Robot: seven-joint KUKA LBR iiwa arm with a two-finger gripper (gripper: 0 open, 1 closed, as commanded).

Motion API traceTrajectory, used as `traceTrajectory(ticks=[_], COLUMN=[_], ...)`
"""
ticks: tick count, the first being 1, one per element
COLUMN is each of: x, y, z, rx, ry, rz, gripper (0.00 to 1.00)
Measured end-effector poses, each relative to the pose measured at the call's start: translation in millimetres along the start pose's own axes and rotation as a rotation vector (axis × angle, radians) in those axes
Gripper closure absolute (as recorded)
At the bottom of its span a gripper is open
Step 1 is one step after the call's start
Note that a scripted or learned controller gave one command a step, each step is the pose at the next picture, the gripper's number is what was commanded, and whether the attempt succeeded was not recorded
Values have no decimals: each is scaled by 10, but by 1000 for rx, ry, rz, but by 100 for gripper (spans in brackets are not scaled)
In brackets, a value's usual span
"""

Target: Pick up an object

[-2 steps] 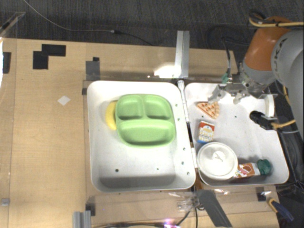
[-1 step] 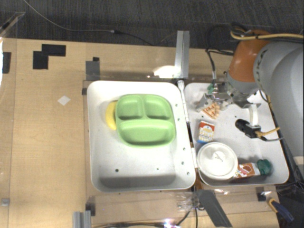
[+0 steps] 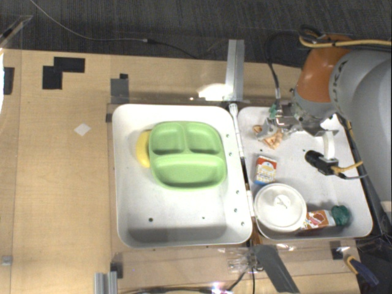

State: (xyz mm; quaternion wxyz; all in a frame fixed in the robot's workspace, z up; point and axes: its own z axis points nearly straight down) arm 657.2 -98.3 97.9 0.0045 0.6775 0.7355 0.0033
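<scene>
The table [image 3: 55,182] carries two white bins. The gripper [image 3: 283,120] hovers over a small snack packet [image 3: 272,138]; finger state untellable. Descend squarely, centred.

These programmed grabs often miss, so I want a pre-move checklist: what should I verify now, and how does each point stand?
1. Gripper is over the right bin, at its far end: ok.
2. A target lies under it, a small tan object: ok.
3. Object seen between the fingers: not ok, no grasp shows.
4. Finger opening: cannot tell.
5. Neighbours stand apart from the target, small carton and white bowl: ok.
6. Left bin with green divided plate is away from the arm: ok.
</scene>
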Motion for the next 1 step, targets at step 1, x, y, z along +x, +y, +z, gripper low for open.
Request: traceTrajectory(ticks=[1], x=[814], y=[90], z=[-878], rx=[6], ry=[3], rz=[56], gripper=[100])
